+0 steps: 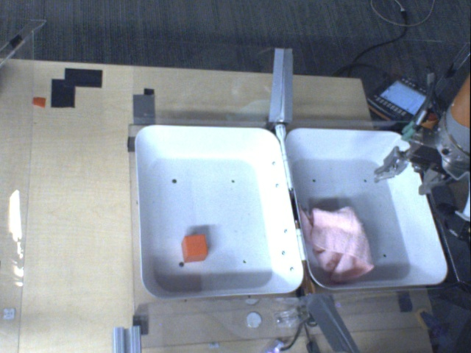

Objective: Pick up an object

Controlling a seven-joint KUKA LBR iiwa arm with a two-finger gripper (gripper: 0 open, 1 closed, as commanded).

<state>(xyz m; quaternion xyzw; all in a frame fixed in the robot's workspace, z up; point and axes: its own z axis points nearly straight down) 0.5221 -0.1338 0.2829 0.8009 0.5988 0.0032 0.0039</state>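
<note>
Step in hand: you are at the approach; nothing is lifted yet, and the hand [401, 160] hangs over the right bin [353, 142] near its far right corner.
Nearest target: the pink cloth [338, 243] lies crumpled in the near left part of the right bin, against the wall it shares with the left bin [221, 145].
Other target: the orange block [195, 248] sits in the near part of the left bin, well apart from the hand.
How to do it well: I judge the cloth the easier reach. Bring the hand over the thickest fold, away from the dividing wall, and come straight down so the fingers pinch a ridge rather than skim flat fabric.
Risk: a soft cloth may slip out on the lift.
Arm pose: the arm enters from the right, its wrist at the bin's right rim, the hand pointing leftward.
Hand state: you cannot tell from here whether it is parted or closed; nothing is seen in it.
</note>
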